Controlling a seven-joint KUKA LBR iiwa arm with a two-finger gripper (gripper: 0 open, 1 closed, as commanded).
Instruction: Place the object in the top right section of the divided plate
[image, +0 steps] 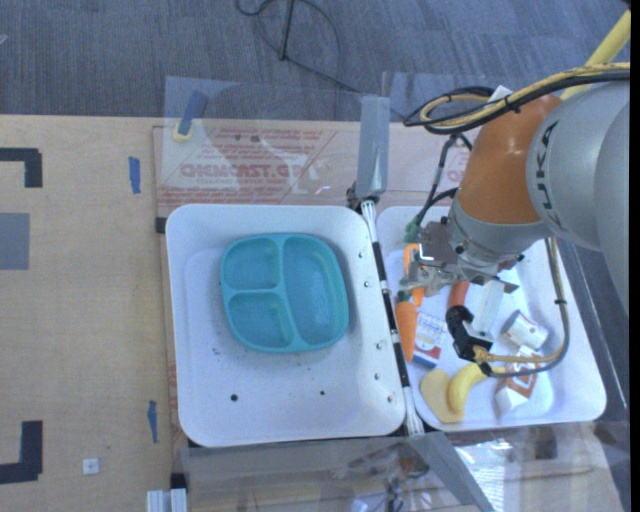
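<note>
- Two shallow white bins stand side by side: the left bin (200, 400) and the right bin (585, 400), their walls touching in the middle.
- In the left bin you see the blue divided plate (285, 292), lying flat, a little toward 12 o'clock from the bin's middle.
- The right bin is crowded: a carrot (406, 325) along its 9 o'clock wall, a printed card (428, 342) just beside the carrot, a banana (465, 385) and a yellow round piece (436, 397) near 6 o'clock, and white pieces (525, 330) toward 3 o'clock.
- The grey and orange arm (520, 170) covers the 12 o'clock half of the right bin.
- The gripper (447, 283) hangs over the right bin, at 3 o'clock from the plate; both bin walls stand between them.
- From the gripper, the carrot is at 8 o'clock, just beside, and the banana is at 6 o'clock.
- You cannot tell if the gripper is wide or narrow, or which object it is meant to take.
</note>
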